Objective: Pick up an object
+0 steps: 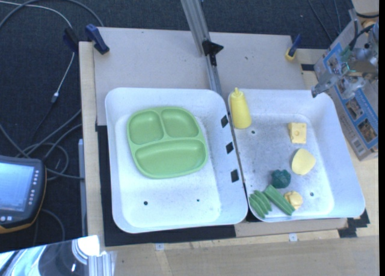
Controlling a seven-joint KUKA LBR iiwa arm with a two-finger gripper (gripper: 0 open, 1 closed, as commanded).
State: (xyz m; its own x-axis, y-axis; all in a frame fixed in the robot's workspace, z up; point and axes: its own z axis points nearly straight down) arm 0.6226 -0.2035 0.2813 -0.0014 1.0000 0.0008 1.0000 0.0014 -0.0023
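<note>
Two shallow white bins are seen side by side on the bench. The left bin (120, 208) is taken up largely by a green divided plate (167, 141), laid flat near its upper left, apart from the pickable pieces. The right bin (337, 148) carries the small items, loosely spread, so that each can probably be approached alone. A yellow squeeze bottle (240, 109) is lying at the upper left corner, against the wall. Lower down, a green bean-like piece (271, 201) is set at the front edge, with a dark green lump (280, 178) just above it and a small yellow piece (294, 199) beside it. A yellow rounded piece (302, 162) and a yellow cube (296, 132) are placed further up — well apart from the bottle.

The gripper (352, 64) is held off the right bin's upper right corner, outside the rim; whether it is open or closed cannot be told, and nothing is seen held.
</note>
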